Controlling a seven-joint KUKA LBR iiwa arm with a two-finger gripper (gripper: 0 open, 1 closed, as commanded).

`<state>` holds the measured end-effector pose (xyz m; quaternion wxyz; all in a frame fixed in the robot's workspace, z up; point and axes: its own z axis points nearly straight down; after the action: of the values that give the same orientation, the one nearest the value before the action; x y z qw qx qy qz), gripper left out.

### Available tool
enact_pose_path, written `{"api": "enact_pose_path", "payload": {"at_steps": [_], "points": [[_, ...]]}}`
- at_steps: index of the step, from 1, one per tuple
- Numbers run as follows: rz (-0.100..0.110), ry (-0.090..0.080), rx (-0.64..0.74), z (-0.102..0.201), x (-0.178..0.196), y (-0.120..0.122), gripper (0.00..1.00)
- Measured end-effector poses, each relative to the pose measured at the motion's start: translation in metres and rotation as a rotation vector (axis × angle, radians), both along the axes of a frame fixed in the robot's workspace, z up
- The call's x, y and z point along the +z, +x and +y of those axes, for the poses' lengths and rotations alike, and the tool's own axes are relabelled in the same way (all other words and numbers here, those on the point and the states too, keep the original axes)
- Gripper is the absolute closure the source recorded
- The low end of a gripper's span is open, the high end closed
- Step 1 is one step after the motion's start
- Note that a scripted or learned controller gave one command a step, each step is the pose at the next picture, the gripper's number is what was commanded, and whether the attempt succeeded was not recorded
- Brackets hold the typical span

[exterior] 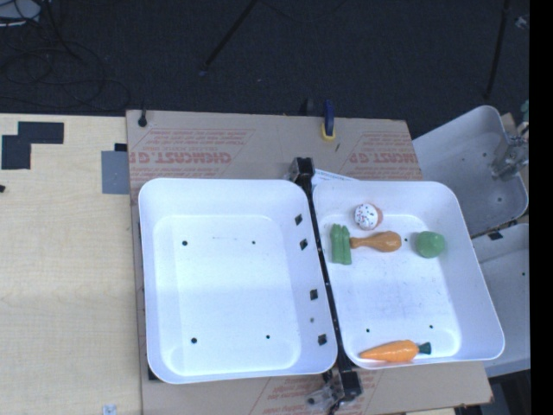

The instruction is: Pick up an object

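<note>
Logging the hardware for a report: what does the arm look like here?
The arm is a smooth, pale grey, rounded shell with a few small dark dots; a small metallic fitting sits near its right edge. Finer detail is blurred.

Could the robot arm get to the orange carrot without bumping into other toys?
Probably yes. The carrot lies alone near the front edge of the right bin, well apart from the other toys further back, so nothing seems to block the way from above.

Right bin (471, 258) holds it all: speckled white ball (366, 216), tan drumstick (377, 242) touching a green block (340, 245), green lump (429, 244), orange carrot (394, 350) lying flat near the front wall.
</note>
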<state>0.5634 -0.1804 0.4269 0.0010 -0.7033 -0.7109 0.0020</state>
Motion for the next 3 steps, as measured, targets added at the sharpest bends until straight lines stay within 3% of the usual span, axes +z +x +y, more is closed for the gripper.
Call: {"api": "enact_pose_path", "payload": {"at_steps": [1,2,3], "points": [[-0.016,0.002,-0.002,0.074,0.114,-0.022,1.00],[0.000,0.001,-0.006,0.071,0.116,-0.021,1.00],[0.003,0.000,-0.001,0.072,0.125,-0.020,1.00]]}}
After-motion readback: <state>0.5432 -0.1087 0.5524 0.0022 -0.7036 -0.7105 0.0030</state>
